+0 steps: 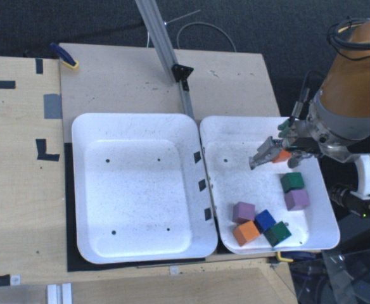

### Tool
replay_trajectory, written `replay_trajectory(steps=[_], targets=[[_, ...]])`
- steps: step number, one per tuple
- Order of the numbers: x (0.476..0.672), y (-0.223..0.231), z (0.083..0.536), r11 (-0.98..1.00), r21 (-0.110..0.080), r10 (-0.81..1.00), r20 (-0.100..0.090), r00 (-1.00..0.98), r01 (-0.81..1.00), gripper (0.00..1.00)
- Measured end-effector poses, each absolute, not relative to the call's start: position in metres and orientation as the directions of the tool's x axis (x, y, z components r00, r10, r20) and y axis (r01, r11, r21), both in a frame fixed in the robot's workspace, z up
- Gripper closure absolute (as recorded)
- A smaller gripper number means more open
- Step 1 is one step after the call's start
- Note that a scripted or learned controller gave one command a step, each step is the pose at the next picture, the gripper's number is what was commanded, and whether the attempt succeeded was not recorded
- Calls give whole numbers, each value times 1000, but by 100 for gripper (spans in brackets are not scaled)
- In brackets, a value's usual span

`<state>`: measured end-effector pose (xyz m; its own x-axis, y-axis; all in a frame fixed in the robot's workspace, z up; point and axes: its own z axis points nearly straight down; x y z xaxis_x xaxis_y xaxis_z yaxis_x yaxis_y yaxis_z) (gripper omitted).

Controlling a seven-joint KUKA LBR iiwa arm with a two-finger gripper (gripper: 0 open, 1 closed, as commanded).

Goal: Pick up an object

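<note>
From above, the gripper (275,154) hangs over the right bin (236,128), its jaws clenched on a small orange block (281,157) that shows between the two fingers. Below the jaws and apart from them lie a green cube (292,182) and, touching it, a lilac cube (297,199). Farther below the jaws sits a cluster: purple cube (242,211), orange cube (246,232), blue cube (265,220) and dark green cube (277,233).
</note>
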<state>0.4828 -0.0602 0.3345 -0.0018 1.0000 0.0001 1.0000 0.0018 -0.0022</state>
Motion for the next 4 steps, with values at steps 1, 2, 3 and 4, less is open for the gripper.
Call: replay_trajectory(steps=[1,2,3,4], targets=[[504,-85,471,1,8,1000,-2,-1,1000,0],[503,-103,446,-2,-2,1000,-2,2,1000,0],[483,10,459,9,1,1000,1,-9,1000,0],[483,-29,446,-2,-2,1000,-1,2,1000,0]])
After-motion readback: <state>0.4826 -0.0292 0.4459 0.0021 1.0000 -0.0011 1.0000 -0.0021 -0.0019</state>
